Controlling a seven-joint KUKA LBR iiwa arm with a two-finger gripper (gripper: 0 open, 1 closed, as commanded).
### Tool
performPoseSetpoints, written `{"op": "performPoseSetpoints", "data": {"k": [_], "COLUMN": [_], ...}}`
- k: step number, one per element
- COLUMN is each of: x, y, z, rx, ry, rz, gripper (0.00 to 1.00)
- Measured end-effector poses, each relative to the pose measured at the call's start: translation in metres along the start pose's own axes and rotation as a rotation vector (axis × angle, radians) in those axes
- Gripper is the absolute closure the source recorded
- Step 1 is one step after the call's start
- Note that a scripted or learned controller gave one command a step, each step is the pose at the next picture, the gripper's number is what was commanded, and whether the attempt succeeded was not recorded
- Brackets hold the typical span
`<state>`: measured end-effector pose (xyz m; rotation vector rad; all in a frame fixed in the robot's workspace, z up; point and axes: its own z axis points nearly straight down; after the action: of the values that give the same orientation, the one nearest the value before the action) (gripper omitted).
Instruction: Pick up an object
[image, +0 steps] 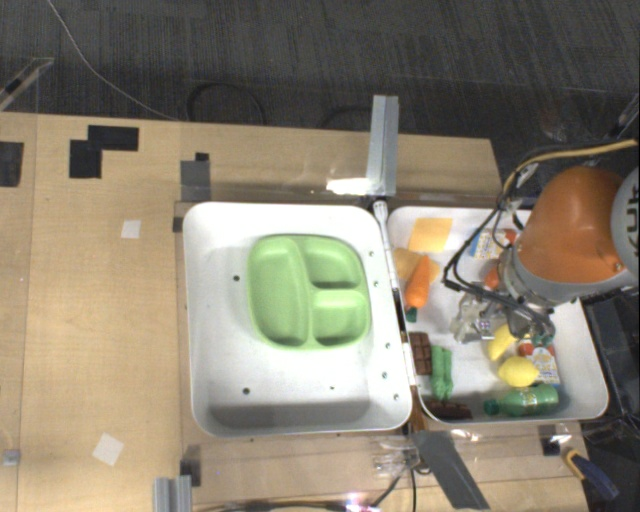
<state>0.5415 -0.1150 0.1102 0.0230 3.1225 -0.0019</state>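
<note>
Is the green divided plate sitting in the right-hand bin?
No, the green divided plastic plate lies in the left white bin, apart from the cluttered right white bin.

Desk (90, 330): light wood-look board, matt and smooth, with black matt patches.
Left bin (215, 400): white plastic, smooth, soft sheen along the walls.
Right bin (590, 395): white plastic, smooth, same finish.
Divided tray (305, 290): pale green plastic, smooth, satin rather than glossy.
Metal bracket (383, 145): grey metal, brushed look, bright glare at its base.
Arm band (570, 225): orange shell, smooth, semi-gloss.
Hand (490, 322): bare metal parts, shiny; detail is blurred.
Lemon (517, 373): yellow, smooth, plastic look.
Green bottle (522, 402): green, glossy.
Floor (250, 50): dark grey, ribbed, carpet-like, matt.
</note>
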Motion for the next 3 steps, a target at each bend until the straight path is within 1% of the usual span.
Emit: {"op": "performPoseSetpoints", "data": {"k": [1, 2, 3], "x": [-0.013, -0.012, 0.006], "y": [-0.044, -0.042, -0.044], "z": [-0.065, -0.063, 0.014], "rx": [0.002, -0.001, -0.001], "ry": [0.005, 0.009, 0.009], "rz": [-0.119, -0.121, -0.164], "gripper": [1.00, 0.00, 0.00]}}
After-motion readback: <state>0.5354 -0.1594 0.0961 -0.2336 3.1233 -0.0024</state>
